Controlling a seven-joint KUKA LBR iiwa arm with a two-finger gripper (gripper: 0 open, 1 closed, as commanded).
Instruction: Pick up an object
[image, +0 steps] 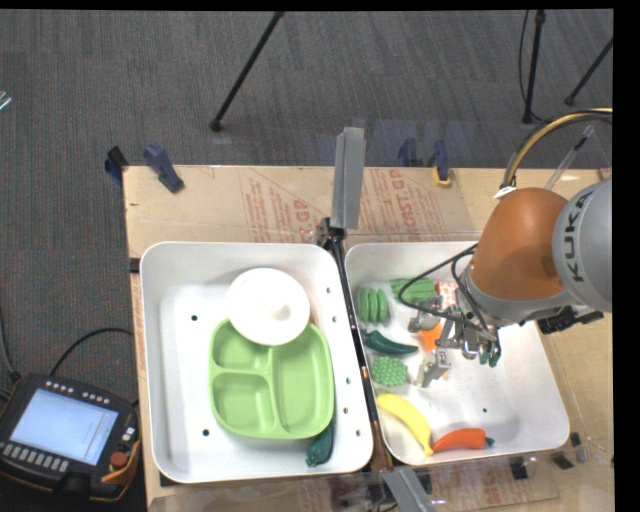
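My gripper (428, 348) hangs low over the middle of the right bin (520, 400), reaching in from the right under the orange wrist band. Its two grey fingers (433, 373) stand apart, so it is open. A small orange piece (428, 338) lies in the gap between them, not clamped. Close by on the left lie a dark green vegetable (388, 344) and a bumpy green one (390, 372). A yellow banana (405, 420) and an orange-red pepper (460, 438) rest near the bin's front wall.
A green pod bundle (372, 303) and another green toy (418, 289) sit at the back of the right bin. The left bin (165, 360) holds a green divided tray (270, 385), a white bowl (268, 305) and a dark green item (320, 447) at its front.
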